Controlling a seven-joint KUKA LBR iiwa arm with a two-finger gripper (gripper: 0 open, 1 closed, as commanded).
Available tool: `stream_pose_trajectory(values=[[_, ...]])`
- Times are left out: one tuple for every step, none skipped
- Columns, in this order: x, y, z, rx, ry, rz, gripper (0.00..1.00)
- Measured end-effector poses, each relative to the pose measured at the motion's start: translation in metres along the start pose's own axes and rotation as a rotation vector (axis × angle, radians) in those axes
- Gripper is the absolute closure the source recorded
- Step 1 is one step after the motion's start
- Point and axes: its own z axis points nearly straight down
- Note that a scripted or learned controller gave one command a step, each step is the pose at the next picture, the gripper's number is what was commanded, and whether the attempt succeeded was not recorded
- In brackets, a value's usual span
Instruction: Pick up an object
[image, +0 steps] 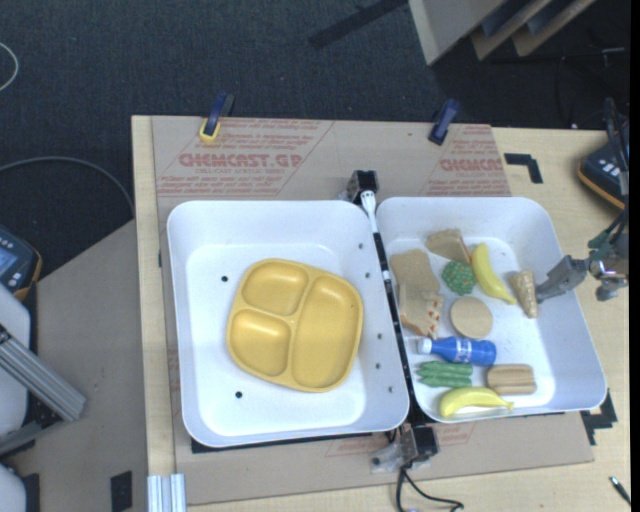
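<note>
- Grey gripper (578, 284) at the right edge of the frame, over the right wall of the right bin (572, 345): read the two fingers as spread apart with nothing between them, though small in the view.
- Take the small tan cone-shaped piece (525, 293) as the likeliest target; sits in the right bin just beside the nearer fingertip, to the right of the upper yellow banana (490, 272).
- Centre over the tan piece before descending, so that one finger lands on each side and neither lands on top of it.
- Keep the outer finger off the sloping bin wall; probably the main risk this close to the rim, along with nudging the piece toward the banana.
- Close across the narrow width, not along the length; likely a light, hard plastic toy, apt to slip out if pinched at a tip.
- Avoid the crowded middle and lower part of that bin: green knobbly toy (458, 277), round tan disc (471, 319), blue-and-white bottle (458, 350), green pod (443, 374), bun-like piece (511, 379), lower banana (472, 401).
- Ignore the left bin (195, 300) and its yellow divided plate (297, 325); well apart from the gripper.
- Lift straight up and check that the piece rises between the fingers before counting the pick as done.
</note>
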Motion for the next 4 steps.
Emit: stream_pose_trajectory(values=[[0.031,0.012,0.178,0.016,0.007,-0.001,0.00],[0.081,0.098,0.190,-0.004,0.002,-0.007,0.00],[0.077,0.096,0.179,-0.003,0.000,0.000,1.00],[0.136,0.080,0.084,-0.009,0.003,-0.007,1.00]])
